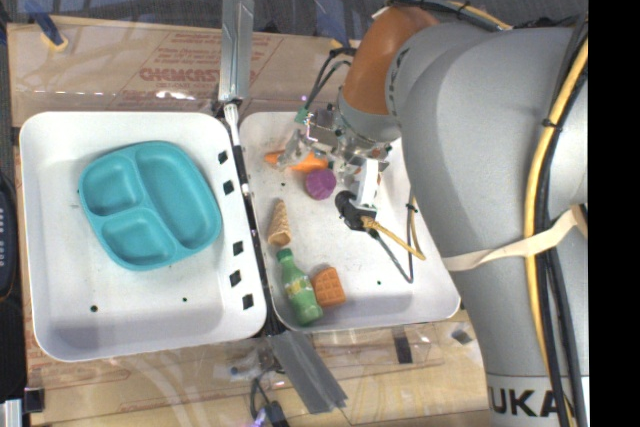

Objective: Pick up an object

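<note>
"UKA" lettering marks grey arm.

Gripper over right bin; carrot beneath

A purple lump and an orange piece lie right under the jaws. Farther off lie a cone, a green bottle and a waffle.

Teal plate (3 compartments) in left bin.
</note>
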You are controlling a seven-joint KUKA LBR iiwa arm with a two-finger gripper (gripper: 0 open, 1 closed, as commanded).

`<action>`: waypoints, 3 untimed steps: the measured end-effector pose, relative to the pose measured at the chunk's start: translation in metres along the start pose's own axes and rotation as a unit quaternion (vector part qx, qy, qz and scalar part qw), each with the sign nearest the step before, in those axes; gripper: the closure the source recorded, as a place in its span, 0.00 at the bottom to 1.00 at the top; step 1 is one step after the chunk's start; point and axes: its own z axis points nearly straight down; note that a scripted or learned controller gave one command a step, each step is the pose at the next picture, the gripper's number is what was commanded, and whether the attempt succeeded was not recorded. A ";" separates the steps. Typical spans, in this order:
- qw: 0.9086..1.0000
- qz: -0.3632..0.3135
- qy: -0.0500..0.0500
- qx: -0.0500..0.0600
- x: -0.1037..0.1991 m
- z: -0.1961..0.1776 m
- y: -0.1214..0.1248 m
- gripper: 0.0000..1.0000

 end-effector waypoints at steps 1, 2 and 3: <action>1.000 -0.003 0.000 0.001 0.001 -0.010 0.000 1.00; 0.984 0.179 0.000 0.000 0.021 0.001 0.005 1.00; 0.950 0.313 -0.001 0.003 -0.032 -0.004 -0.019 1.00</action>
